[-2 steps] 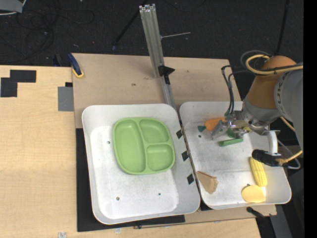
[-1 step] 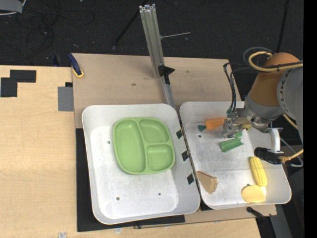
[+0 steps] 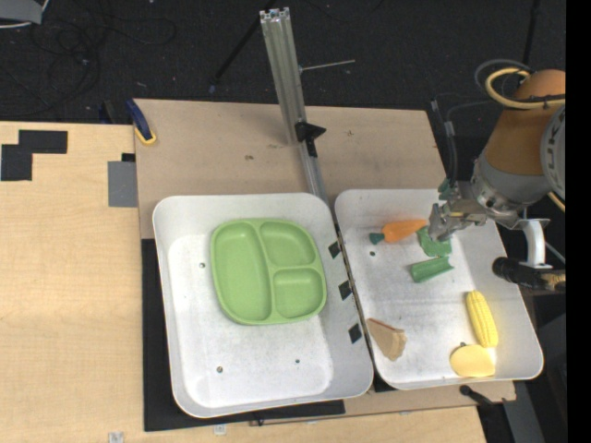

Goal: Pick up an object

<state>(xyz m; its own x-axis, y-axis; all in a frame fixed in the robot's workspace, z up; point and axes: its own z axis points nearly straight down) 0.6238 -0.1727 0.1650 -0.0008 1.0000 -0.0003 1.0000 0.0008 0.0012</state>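
My gripper (image 3: pixel 441 224) hovers beside a toy carrot (image 3: pixel 403 232) in the right bin (image 3: pixel 517 363); I cannot tell my grip state; it looks light, stiff, slippery, best pinched mid-body.

The arm (image 3: pixel 522 146) enters from the right side of the camera view, its rounded grey body topped by an orange band near the upper right corner. From there the wrist slants down and to the left, ending in a compact metal head. The claw (image 3: pixel 441 232) hangs from that head, pointing downward and low over the far part of the right-hand bin. Its tips are small and dark against the clutter beneath, so their spacing cannot be made out.
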